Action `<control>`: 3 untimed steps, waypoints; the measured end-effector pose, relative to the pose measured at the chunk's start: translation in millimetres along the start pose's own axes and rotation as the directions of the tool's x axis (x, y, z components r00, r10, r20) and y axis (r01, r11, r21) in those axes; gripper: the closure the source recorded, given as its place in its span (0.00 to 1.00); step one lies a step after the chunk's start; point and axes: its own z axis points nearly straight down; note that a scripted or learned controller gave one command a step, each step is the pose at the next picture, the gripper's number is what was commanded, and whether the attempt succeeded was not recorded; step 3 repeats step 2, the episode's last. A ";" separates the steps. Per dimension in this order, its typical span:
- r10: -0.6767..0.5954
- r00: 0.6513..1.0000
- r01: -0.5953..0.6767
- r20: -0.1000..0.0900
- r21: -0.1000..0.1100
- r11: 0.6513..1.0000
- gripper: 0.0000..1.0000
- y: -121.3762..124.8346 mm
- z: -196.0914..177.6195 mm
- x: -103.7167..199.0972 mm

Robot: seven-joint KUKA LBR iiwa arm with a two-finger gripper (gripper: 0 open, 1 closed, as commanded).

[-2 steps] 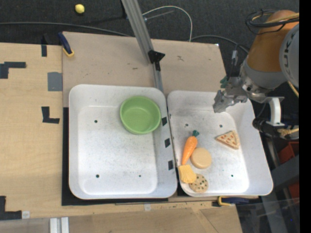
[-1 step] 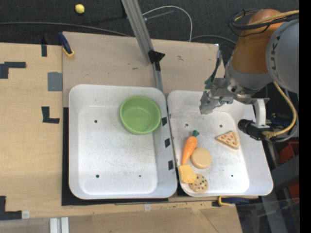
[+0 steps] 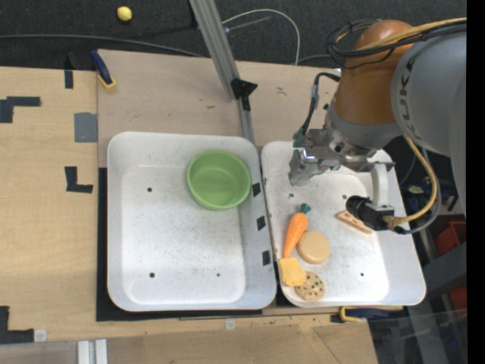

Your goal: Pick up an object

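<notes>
My gripper (image 3: 305, 170) hangs over the back left part of the right bin (image 3: 394, 279), with nothing seen in it. An orange toy carrot (image 3: 295, 233) with a green top lies in front of it, a short way off. Beside the carrot's tip sits a round tan bun (image 3: 314, 247). In the bin's front left corner are a yellow cheese piece (image 3: 291, 271) and a speckled cookie (image 3: 310, 287). A small tan wedge (image 3: 348, 221) lies to the gripper's right. In the left bin (image 3: 136, 271) a green bowl (image 3: 218, 179) stands upright at the back right.
A grey pole (image 3: 214, 36) slants across the bench behind the bins. The bins' shared rim (image 3: 265, 226) runs just left of the carrot. A small yellow ball (image 3: 124, 13) lies on the dark floor at the far back left.
</notes>
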 end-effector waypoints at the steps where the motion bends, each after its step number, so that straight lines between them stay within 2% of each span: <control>1: 0.001 1.000 -0.001 0.001 0.002 1.000 1.00 -12.4 14.4 46.6; 2: -0.001 1.000 0.001 0.001 -0.001 1.000 1.00 -17.9 7.0 97.0; 3: -0.001 1.000 0.001 0.001 -0.001 1.000 1.00 -17.9 7.0 97.0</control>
